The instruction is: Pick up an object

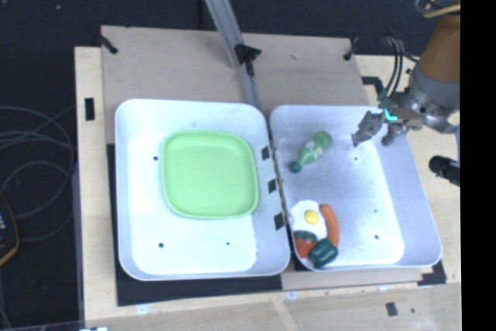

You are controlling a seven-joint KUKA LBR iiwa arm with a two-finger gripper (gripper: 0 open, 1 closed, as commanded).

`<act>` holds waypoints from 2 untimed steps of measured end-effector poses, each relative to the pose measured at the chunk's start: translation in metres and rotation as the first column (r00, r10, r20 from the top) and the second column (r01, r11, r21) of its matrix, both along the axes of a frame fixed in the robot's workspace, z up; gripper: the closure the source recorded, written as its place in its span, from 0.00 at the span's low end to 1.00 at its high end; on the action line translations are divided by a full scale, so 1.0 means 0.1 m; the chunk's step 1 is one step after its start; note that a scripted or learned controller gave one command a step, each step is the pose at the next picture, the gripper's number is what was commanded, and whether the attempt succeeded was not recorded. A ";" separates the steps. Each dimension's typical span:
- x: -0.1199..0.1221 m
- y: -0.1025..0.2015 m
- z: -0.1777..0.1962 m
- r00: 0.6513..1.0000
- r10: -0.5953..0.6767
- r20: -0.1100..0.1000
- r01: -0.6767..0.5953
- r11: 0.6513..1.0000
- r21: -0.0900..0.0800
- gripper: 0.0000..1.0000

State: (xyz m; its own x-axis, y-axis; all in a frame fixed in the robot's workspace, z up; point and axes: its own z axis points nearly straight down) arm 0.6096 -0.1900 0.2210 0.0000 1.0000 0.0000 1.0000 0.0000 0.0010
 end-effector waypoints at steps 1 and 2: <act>0.00 0.00 0.00 1.000 0.000 0.000 0.000 1.000 0.000 0.00; 0.05 0.00 -0.43 1.000 0.000 -0.004 0.000 1.000 0.000 0.00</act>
State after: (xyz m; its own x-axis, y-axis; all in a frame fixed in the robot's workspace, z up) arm 0.6145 -0.1903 0.1775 0.0001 1.0000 -0.0002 1.0000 -0.0001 -0.0029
